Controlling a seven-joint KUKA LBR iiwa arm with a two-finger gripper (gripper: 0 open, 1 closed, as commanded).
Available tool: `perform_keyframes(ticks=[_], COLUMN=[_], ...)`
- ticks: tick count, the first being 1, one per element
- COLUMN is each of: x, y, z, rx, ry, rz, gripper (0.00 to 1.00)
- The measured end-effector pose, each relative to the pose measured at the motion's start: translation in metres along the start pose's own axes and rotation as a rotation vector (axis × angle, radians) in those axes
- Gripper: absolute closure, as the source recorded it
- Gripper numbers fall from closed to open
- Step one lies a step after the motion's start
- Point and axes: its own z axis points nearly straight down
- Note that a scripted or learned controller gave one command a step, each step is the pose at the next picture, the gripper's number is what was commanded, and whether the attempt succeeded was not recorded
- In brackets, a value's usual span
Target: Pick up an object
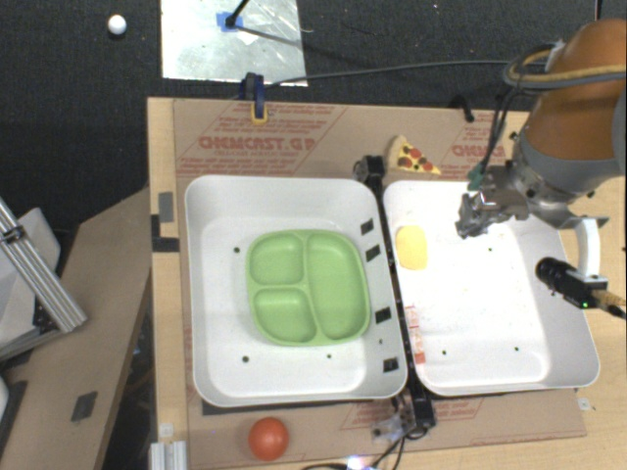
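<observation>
A yellow oblong object [411, 247] lies at the left side of the right bin [509, 360]. My gripper [474, 215] hangs over the upper middle of that bin, a little to the right of the yellow object and apart from it. Nothing shows between its fingertips. A green divided tray [307, 285] lies in the left bin [216, 360]. A toy pizza slice [413, 156] rests on the board just beyond the right bin. A red-orange ball [267, 438] sits on the board in front of the left bin.
A black cylindrical part [563, 280] of the arm's rig reaches over the right bin's right side. A blue clamp [255, 94] stands at the board's far edge. Aluminium framing [39, 282] is at the left. A white ball [118, 24] lies far back left.
</observation>
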Motion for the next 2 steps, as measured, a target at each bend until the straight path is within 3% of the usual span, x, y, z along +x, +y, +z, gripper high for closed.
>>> perform_keyframes(ticks=[2], x=[0.113], y=[-0.001], z=[0.022], rx=[0.002], ry=[0.001], rz=[-0.001], gripper=[1.00])
